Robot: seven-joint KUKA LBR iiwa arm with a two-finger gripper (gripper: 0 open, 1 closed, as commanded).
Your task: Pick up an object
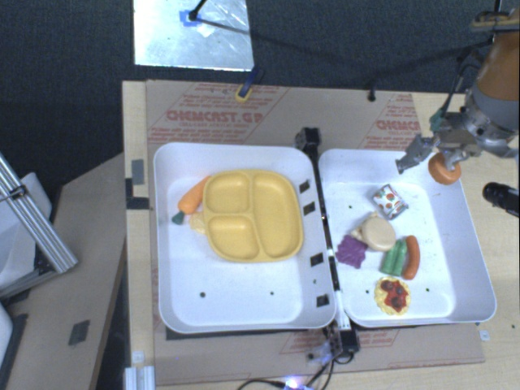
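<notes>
We find the claw hanging over the far right corner of the right bin, reached in from the right as the arm must, since its base stands off that side. A finger juts out toward the left at the claw's near edge, and an orange round piece sits right under the wrist; we cannot tell whether that piece is a toy caught by the claw or simply lying on the bin floor behind it, and we cannot tell how wide the claw stands either.

The likely candidates for picking lie below and to the left of the claw, gathered in the middle of the right bin. Nearest is a small patterned cube, tilted on one corner. Further on sit a pale round bun-like toy touching a purple leafy piece, then a green vegetable pressed against a red sausage-shaped toy, and farthest a little pizza disc. We judge the crowding makes the cube the easier target, as it stands apart.

Well off to the claw's left, across the divider, the left bin carries a yellow divided plate with a toy carrot tucked against its rim, an awkward grasp because the plate edge blocks one side.
</notes>
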